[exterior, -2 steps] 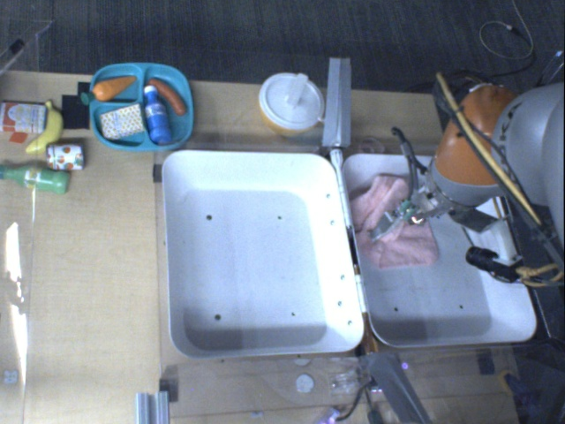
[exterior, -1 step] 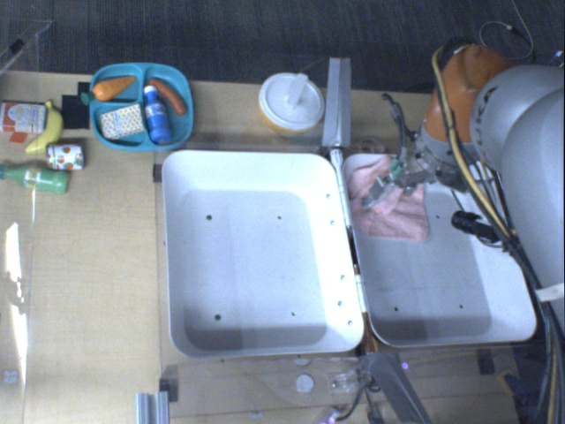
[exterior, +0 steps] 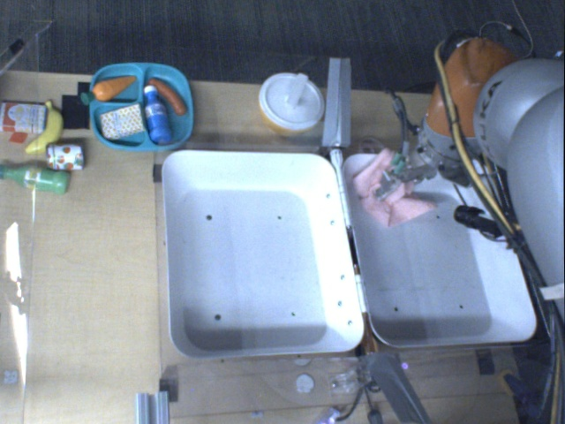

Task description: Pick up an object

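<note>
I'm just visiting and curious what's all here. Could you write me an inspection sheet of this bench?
Surface: pale wooden bench bearing two shallow white bins, left and right.
Job's things: crumpled pink cloth in the right bin's far-left corner.
Clutter: blue divided tray of toy food, white lidded cup, yellow banana, small can, green bottle.
Grippers: two-finger gripper over the cloth.
Cables: black cables along the arm.
Surroundings: dark carpet.
</note>
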`<control>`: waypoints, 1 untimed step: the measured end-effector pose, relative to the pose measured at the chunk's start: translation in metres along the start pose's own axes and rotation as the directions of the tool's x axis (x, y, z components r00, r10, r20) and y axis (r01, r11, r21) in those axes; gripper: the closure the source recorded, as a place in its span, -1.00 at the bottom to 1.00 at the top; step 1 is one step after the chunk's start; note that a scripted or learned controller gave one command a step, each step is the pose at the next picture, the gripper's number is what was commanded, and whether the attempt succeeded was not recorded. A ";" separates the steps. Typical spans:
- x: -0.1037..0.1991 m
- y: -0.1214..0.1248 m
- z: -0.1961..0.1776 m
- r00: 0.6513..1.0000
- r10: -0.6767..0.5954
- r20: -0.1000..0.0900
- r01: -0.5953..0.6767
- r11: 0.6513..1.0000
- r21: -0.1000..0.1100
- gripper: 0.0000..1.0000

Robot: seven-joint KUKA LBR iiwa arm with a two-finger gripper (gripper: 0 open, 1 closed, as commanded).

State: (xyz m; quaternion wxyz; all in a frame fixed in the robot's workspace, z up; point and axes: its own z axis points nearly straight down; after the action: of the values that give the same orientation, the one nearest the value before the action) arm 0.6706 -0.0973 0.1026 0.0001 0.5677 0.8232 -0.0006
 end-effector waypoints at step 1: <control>0.043 0.016 -0.084 1.000 -0.014 0.002 0.014 1.000 -0.007 1.00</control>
State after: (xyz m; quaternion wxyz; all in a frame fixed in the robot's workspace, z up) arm 0.6701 -0.0514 0.1862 0.0027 0.5620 0.8271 0.0016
